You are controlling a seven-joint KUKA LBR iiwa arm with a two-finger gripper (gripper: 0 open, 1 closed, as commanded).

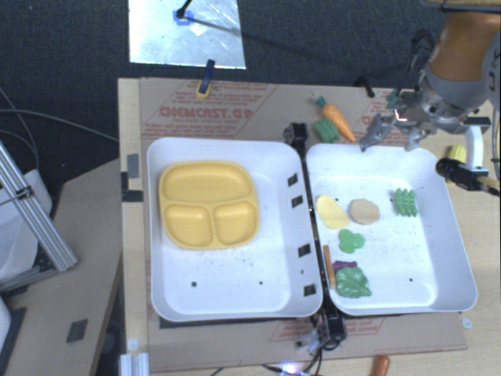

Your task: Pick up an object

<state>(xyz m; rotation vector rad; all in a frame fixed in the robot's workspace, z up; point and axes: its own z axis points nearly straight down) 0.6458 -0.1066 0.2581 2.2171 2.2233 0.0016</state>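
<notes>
Toys scattered in the right bin (438, 210): pale yellow piece (332, 211), tan round one (364, 211), ridged green bit (405, 201), two leafy greens (351, 282). Orange carrot (337, 118) lying outside on cardboard (235, 104) printed "CHEMCAST GP" in red. Tool (393, 133) hovering over the bin's far rim, fingers spread wide, holding nothing. Yellow divided tray (209, 203) in the left bin (235, 288).

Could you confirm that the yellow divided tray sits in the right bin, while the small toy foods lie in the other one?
Not quite: the camera view shows the yellow divided tray in the left bin, not the right one. The small toy foods, such as the tan round piece and the green leafy piece, do lie in the other one, the right bin.
</notes>
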